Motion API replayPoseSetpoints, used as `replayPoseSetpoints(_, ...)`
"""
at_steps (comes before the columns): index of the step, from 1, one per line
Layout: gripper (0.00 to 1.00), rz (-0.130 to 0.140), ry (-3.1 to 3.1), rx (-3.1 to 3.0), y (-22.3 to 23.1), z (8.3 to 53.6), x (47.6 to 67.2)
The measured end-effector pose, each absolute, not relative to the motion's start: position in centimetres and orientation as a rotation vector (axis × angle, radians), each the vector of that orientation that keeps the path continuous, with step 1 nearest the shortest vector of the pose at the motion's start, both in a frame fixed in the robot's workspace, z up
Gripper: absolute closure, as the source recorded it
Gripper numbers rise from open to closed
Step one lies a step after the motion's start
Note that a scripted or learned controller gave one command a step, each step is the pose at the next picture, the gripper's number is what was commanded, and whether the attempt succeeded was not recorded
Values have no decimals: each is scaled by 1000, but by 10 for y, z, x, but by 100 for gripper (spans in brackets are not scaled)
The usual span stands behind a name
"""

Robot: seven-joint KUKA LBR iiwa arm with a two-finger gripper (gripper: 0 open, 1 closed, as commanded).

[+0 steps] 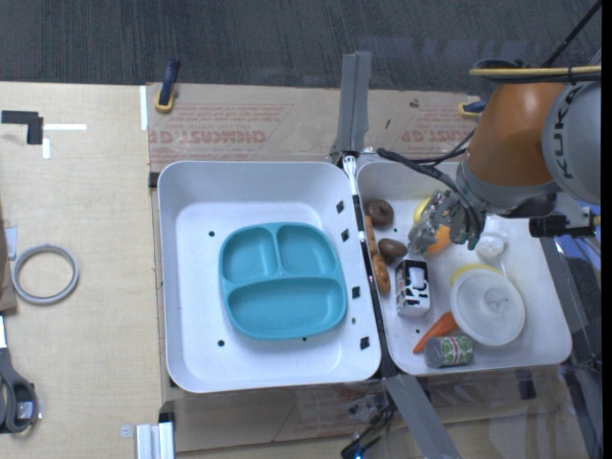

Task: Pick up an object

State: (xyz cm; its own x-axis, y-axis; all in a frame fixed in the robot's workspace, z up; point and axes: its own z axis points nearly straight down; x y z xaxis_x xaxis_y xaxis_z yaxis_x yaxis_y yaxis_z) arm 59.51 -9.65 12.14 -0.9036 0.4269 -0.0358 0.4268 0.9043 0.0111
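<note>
My claw [442, 226] hangs over the right bin [555, 352], near its back-left corner, with an orange-yellow object [435, 242] at its tips; grip and opening: cannot tell. Chocolate donut [380, 211] just left. White lid [488, 304] and carrot [435, 331] sit toward the front edge. Teal divided plate [283, 280] fills the left bin [182, 256].

- Even, bright overhead light; no hard shadows on the bench [76, 189].
- Left white bin [182, 285] near overexposed, soft grey shading along its inner walls.
- Mild sheen on the teal tray [284, 280], faint shadow at its lower edge.
- Upper frame dark, carpet grainy.
- Arm's orange band [512, 132] at right slightly soft; small items under it muddled, low detail.
- Slight compression noise, edges fairly straight.
</note>
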Motion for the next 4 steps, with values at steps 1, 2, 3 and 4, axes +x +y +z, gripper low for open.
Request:
replayPoseSetpoints(1,100,1,3044,753,-57,193,638)
replayPoseSetpoints(2,100,1,3016,868,16,238,611)
replayPoseSetpoints(3,100,-1,3031,810,-27,305,624)
replayPoseSetpoints(4,100,-1,3050,752,2,233,610)
